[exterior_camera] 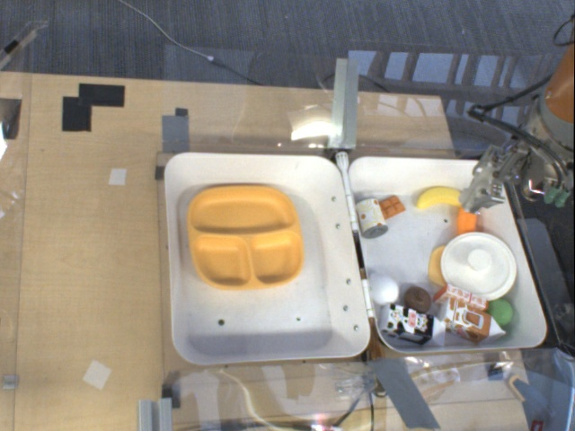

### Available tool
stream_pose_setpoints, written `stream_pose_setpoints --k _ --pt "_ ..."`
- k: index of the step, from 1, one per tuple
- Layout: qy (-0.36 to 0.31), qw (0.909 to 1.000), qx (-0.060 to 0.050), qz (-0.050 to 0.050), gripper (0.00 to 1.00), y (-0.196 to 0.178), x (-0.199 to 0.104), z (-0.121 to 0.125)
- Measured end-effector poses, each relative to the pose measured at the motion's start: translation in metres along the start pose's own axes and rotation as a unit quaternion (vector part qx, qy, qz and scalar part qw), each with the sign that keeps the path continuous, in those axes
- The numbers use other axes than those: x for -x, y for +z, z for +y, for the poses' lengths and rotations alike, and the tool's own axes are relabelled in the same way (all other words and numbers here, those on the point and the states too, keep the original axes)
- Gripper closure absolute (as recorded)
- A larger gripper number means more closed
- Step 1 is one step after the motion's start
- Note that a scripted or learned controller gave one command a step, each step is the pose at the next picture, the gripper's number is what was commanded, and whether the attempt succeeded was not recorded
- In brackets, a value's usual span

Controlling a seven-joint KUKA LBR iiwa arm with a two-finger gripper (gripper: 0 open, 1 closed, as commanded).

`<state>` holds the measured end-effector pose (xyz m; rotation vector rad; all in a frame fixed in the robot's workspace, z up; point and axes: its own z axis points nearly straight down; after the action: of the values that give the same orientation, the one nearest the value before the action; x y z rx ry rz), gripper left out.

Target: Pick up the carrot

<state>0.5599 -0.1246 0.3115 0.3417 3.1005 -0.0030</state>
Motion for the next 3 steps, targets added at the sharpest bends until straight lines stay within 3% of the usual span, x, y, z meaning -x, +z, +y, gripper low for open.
stream_pose_setpoints --k 1,2,3 --pt "-0.015 0.9998 0.001 0.014 1.00 0.129 -0.088 0.038" --pt "-0.023 0.9997 -0.002 0.005 1.00 0.077 -0.031 -0.073" --pt "0.054 0.9985 0.000 0.011 1.00 0.168 -0.029 -0.032"
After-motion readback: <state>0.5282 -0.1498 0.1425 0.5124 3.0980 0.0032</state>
